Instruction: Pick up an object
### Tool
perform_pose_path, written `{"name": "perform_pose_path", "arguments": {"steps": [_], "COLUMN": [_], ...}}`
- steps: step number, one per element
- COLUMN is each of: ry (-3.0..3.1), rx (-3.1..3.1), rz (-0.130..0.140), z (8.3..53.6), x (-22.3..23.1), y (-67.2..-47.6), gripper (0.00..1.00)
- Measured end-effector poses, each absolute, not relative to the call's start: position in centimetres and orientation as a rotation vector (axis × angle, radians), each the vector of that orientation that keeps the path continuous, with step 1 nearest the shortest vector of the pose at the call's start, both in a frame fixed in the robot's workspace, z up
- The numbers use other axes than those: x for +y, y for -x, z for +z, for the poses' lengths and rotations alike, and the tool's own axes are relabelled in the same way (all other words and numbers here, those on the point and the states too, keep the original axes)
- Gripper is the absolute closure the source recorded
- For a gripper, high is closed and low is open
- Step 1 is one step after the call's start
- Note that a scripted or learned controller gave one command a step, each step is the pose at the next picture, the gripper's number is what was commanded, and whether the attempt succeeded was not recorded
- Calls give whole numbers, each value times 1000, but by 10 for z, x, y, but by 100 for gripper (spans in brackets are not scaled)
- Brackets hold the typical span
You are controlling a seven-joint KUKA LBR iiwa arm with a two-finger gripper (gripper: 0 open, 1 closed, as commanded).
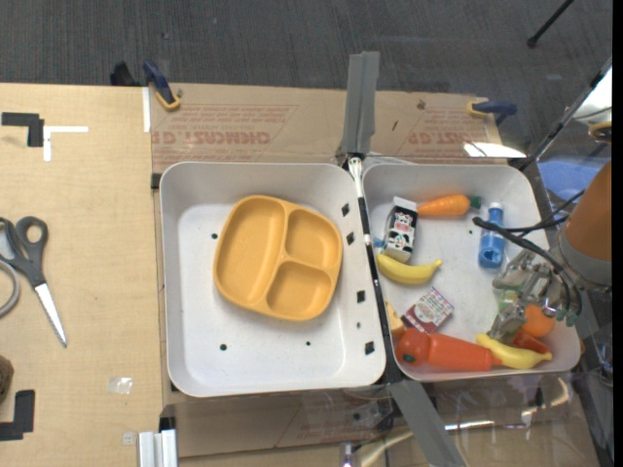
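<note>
Dark grey carpet across the top of the view. Below it, a pale wooden bench (pixel 78 193), with a sheet of printed cardboard (pixel 253 129) under two white bins. Blue clamp (pixel 161 84) at the cardboard's 11 o'clock corner, another blue clamp (pixel 496 110) at its 1 o'clock corner. Grey bar (pixel 361 105) running up toward 12 o'clock from the seam between the bins. Grey-handled scissors (pixel 34 270) well apart at 9 o'clock on the bare wood, blades pointing toward 5 o'clock.

Left bin (pixel 175 290): one yellow-orange divided plate (pixel 279 258) with three compartments, lying flat near the middle.

Right bin (pixel 526 178): toy carrot (pixel 443 205) at 12 o'clock, lying sideways, green end toward 3 o'clock. Small milk carton (pixel 401 230) with a cow print at 10 o'clock, just below the carrot. Blue bottle (pixel 492 241) at 2 o'clock. Yellow banana (pixel 409 269) at 9 o'clock, touching the carton's lower end. Red-and-white packet (pixel 428 309) near the centre, toward 7 o'clock. Large red-orange toy vegetable (pixel 448 353) along the 6 o'clock wall, with a second banana (pixel 511 353) against its 3 o'clock end. Small orange piece (pixel 533 321) at 4 o'clock, just above that second banana.

Arm (pixel 594 227) entering from 3 o'clock, orange band at the edge of the view. Gripper (pixel 521 305) low over the right bin's 4 o'clock corner, just beside the small orange piece and above the second banana. Open or closed: cannot tell. Nothing clearly seen in its grasp.
</note>
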State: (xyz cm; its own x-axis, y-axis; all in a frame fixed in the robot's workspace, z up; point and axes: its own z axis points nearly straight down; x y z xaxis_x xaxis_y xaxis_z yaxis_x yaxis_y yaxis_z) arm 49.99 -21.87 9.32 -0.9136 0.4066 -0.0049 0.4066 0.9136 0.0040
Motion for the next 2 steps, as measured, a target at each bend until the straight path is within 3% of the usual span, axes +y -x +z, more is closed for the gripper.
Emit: {"name": "perform_pose_path", "arguments": {"steps": [1, 2], "ry": [-685, -679], "rx": [3060, 3058], "rz": [2, 1], "z": [93, 102], "x": [-220, -220], "y": [-480, -482], "gripper": [0, 100]}}
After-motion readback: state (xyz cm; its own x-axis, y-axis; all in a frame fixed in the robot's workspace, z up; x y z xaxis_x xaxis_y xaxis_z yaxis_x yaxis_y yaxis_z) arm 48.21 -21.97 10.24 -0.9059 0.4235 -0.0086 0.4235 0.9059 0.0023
